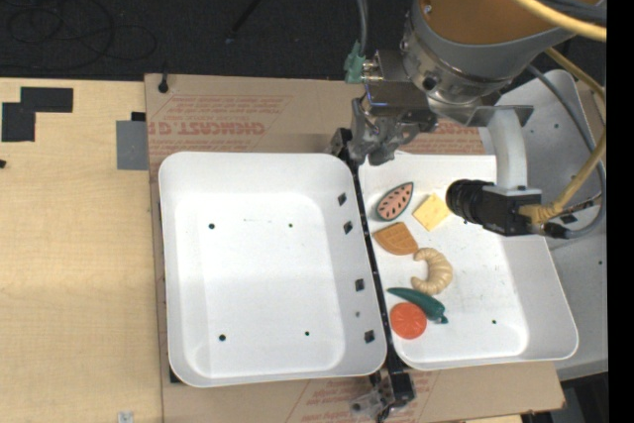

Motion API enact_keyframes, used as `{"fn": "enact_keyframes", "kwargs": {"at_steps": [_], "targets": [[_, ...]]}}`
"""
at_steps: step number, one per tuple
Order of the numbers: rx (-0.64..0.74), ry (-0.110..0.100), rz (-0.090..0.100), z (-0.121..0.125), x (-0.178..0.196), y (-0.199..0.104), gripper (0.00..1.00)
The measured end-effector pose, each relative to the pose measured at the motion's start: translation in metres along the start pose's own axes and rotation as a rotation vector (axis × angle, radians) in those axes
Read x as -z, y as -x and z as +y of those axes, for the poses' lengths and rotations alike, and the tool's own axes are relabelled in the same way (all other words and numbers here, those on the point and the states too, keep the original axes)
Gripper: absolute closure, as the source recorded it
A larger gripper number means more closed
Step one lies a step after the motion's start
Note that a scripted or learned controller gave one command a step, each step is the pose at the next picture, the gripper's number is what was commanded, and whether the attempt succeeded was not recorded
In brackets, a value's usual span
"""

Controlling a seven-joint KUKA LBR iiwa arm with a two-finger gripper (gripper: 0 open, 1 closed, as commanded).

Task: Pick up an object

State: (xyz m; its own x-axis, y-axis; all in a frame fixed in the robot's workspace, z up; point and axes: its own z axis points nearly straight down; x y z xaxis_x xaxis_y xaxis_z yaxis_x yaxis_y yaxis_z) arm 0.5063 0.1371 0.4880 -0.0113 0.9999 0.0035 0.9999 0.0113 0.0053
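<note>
Fig.: arm w/ jaws point(381, 146) poised over the far-left corner of the right bin point(535, 332), close to the divider beside the left bin point(188, 213). Whether the jaws are apart or together cannot be told; nothing is seen between them. Candidate items lie just below the jaws, toward the near side: seed slice point(394, 201), cheese wedge point(431, 211), toast piece point(395, 238), croissant point(433, 269), green pepper point(416, 302), tomato point(407, 320). Risks: descent at this spot likely strikes the bin wall; items are flat and crowded, so jaws may slip off or nudge neighbours.
</note>
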Motion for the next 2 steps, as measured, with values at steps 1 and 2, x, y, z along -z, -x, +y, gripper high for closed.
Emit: {"fn": "enact_keyframes", "kwargs": {"at_steps": [1,2], "targets": [[-0.016,-0.008,-0.005,-0.032,0.004,0.063,1.0],[-0.003,-0.005,-0.002,-0.03,0.052,-0.014,1.0]]}}
